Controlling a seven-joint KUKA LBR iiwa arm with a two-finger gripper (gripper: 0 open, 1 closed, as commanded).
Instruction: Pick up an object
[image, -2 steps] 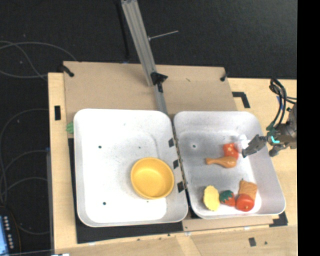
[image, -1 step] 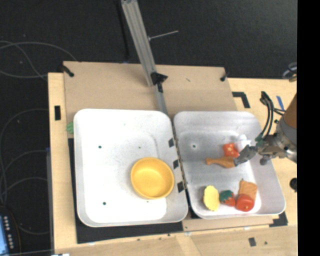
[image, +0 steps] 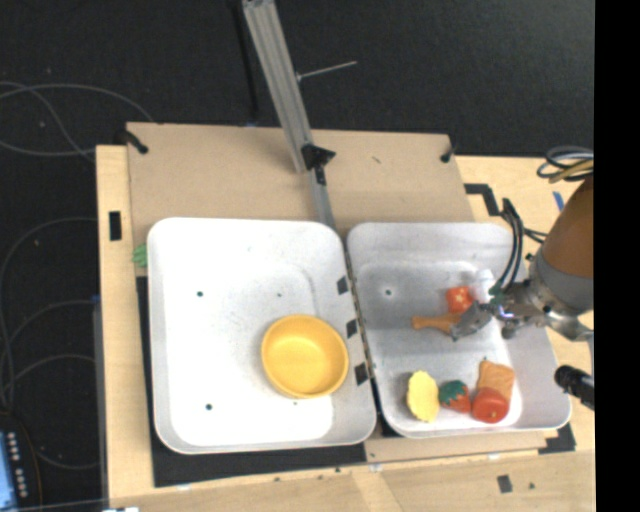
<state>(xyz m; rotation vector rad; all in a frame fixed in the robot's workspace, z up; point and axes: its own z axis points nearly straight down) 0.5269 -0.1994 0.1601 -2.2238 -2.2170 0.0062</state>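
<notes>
My gripper (image: 467, 323) reaches in from the right and sits low over the middle of the right bin (image: 400, 255). Just above its tip lies a small red ball (image: 459, 298). A thin orange-brown piece (image: 430, 322) lies to its left, close to the tip; contact is unclear. Along the bin's front edge lie a yellow corn-like piece (image: 422, 396), a small green and red piece (image: 455, 393), an orange block (image: 496, 376) and a red tomato (image: 489, 406).
The left bin (image: 210, 270) holds a yellow bowl (image: 304, 356) near its front right corner. A slanted metal pole (image: 285, 90) rises behind the bins. Cables run along the arm's wrist (image: 515, 250) at the right bin's far right side.
</notes>
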